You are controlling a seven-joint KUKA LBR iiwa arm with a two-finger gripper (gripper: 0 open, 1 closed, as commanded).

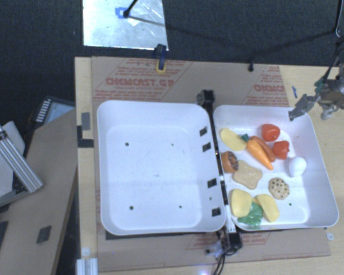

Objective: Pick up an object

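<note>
Claw (pixel 311 109): metal fingers spread wide, holding nothing.
Carrot (pixel 259 152): tapered, orange, smooth.
Egg (pixel 297 165): white, rounded, glossy.

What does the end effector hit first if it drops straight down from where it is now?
Probably the right bin's upper-right rim or bare floor beside the tomato; the end effector hangs near that corner, though height is unclear.

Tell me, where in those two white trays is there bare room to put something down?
The left bin has bare floor from wall to wall. In the right bin, the toys crowd the middle: carrot, egg, cookie. Bare strips lie along its far wall and right wall, near the pincer.
</note>
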